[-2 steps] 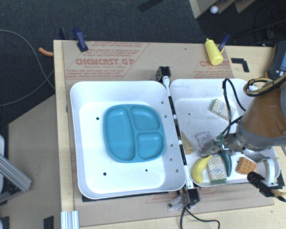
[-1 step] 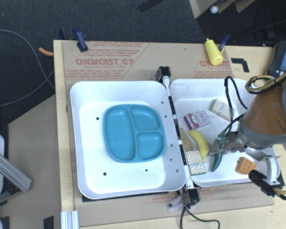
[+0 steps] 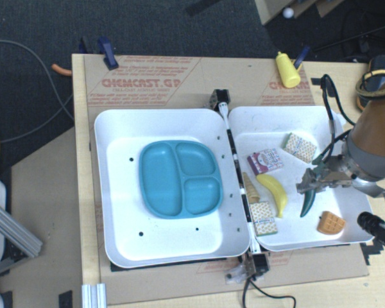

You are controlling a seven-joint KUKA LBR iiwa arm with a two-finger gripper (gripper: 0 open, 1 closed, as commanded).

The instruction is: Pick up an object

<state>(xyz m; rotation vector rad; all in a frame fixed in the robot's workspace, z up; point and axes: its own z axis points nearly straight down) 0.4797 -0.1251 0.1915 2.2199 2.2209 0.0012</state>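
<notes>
Right of the banana [image 3: 274, 194], the gripper [image 3: 310, 188] sits low in the right bin [image 3: 256, 117], pinching a green pepper [image 3: 307, 204] between its fingers.

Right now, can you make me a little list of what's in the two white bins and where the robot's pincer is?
left bin: blue divided plate
right bin: yellow banana, purple packet, checkered block, waffle, patterned packet
pincer: over right bin, above a dark green thing
pincer's hold: cannot tell
</notes>
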